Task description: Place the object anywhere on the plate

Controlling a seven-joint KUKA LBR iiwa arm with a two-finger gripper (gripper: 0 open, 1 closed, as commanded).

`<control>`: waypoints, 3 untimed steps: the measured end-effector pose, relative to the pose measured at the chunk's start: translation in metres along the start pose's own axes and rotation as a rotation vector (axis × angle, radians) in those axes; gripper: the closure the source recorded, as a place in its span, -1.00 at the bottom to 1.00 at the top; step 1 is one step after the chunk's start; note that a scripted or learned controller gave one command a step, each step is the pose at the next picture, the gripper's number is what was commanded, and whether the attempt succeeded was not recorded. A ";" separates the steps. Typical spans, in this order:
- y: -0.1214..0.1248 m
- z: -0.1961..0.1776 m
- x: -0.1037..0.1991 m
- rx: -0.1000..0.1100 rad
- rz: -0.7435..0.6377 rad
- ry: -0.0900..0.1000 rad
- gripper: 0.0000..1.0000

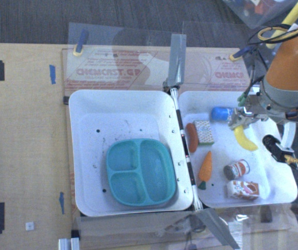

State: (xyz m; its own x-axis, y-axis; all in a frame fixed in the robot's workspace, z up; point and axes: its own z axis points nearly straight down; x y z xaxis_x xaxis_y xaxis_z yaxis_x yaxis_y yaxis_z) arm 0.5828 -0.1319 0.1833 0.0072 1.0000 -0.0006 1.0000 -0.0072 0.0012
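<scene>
end effector sits low in the right bin, just above the banana near the bin's far edge. can't tell its state, the wrist hides it. banana looks like light, stiff, slick plastic, so i'd pinch it mid-curve. teal plate waits in the left bin, toward the near edge.
</scene>
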 end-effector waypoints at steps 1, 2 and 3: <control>-0.059 -0.001 0.061 0.004 -0.078 0.002 1.00; -0.061 -0.001 0.138 0.004 -0.243 0.002 1.00; -0.061 -0.001 0.217 0.000 -0.310 0.000 1.00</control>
State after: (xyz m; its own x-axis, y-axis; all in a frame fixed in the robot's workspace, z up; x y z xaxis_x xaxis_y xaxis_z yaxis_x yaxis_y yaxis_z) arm 0.5236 0.0855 0.1842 -0.2984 0.9544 -0.0007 0.9544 0.2984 0.0012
